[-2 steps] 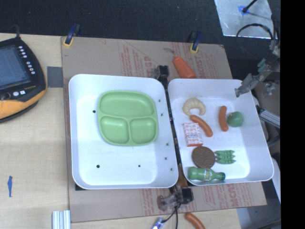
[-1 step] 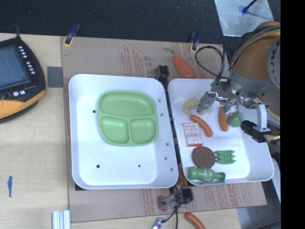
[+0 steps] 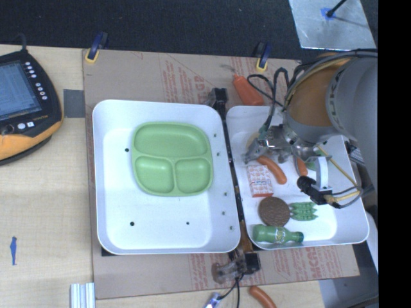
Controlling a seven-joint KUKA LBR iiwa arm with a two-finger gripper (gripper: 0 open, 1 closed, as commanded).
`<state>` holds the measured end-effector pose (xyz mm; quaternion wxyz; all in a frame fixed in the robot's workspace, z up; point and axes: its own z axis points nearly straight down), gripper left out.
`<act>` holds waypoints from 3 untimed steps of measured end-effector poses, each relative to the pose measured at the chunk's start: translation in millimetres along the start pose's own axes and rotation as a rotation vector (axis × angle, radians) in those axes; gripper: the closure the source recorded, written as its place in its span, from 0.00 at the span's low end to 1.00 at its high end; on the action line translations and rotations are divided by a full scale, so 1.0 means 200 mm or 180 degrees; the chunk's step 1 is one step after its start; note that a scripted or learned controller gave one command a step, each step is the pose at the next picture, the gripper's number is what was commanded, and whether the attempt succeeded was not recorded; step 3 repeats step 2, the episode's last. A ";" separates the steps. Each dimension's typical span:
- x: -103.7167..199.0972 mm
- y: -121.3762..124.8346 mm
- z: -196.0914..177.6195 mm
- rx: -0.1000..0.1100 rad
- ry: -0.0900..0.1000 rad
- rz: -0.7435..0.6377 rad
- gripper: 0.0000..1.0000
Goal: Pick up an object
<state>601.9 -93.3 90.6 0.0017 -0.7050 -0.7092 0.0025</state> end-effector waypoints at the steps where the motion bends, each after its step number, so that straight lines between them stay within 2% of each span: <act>1: -0.01 0.00 -0.06 -0.0002 -0.0006 -0.0009 1.00; 2: 0.26 0.02 -0.57 -0.0013 0.0005 0.0003 1.00; 3: 0.26 0.02 -0.57 -0.0013 0.0005 0.0003 1.00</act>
